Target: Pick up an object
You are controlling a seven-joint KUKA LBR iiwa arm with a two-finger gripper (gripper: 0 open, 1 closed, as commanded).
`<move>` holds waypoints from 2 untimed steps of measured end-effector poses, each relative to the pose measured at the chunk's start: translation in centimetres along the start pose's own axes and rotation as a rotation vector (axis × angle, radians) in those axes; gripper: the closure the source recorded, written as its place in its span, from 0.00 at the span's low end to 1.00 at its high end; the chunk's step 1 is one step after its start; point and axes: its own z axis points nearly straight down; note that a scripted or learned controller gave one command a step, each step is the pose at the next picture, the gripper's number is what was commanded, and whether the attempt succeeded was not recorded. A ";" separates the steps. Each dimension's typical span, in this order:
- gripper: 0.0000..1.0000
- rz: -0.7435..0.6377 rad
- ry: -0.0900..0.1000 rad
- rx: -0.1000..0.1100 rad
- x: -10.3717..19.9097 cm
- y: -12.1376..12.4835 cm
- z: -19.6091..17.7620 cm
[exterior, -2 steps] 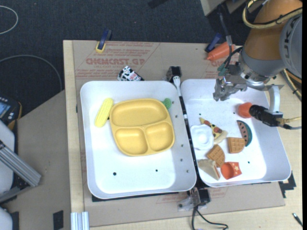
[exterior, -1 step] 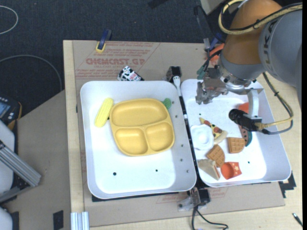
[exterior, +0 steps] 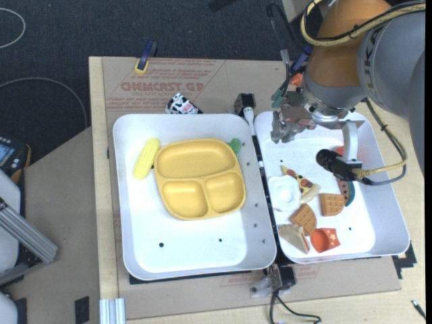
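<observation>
Dark carpet surrounds the counter [exterior: 202, 79], where two white bins sit side by side, and the end effector [exterior: 287, 130] hangs over the far end of the right bin [exterior: 385, 208]; whether it is apart or together cannot be told. Nearer the camera from it lie toy foods: a pizza slice [exterior: 300, 181], two waffles [exterior: 331, 204], a red piece [exterior: 325, 239]. Leftward, the left bin [exterior: 135, 248] holds a yellow divided tray [exterior: 199, 177] and corn cob [exterior: 146, 157].
</observation>
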 end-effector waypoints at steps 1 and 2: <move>1.00 0.004 0.000 0.005 -1.2 -0.8 0.1; 1.00 0.002 0.000 0.004 -0.7 -0.6 0.2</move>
